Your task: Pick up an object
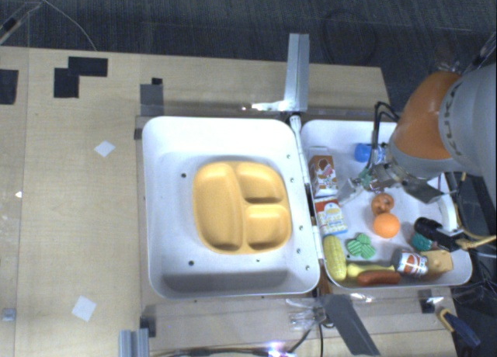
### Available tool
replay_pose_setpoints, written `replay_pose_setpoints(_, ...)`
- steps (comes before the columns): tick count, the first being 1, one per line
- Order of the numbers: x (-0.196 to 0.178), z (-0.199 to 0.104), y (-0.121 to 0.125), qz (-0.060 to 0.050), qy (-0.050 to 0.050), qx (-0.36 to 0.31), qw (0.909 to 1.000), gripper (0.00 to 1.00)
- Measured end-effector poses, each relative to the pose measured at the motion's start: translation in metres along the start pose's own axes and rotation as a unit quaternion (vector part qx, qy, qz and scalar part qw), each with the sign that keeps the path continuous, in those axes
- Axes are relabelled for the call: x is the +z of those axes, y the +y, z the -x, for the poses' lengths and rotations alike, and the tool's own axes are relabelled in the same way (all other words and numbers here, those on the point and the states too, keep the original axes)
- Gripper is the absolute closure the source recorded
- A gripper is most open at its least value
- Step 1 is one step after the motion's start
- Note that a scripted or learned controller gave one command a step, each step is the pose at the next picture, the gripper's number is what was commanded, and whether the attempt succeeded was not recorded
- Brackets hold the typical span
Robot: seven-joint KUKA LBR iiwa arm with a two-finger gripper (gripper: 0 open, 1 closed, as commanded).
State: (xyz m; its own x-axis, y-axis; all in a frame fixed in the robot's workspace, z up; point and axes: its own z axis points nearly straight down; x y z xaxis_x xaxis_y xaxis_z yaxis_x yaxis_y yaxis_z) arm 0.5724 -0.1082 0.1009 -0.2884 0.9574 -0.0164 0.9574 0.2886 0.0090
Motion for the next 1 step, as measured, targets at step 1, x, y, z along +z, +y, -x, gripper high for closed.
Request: replay_pose_setpoints(1,-0.1062,0.0635,0.0269,0.002,0.005,-0.107,0.9942,0.0)
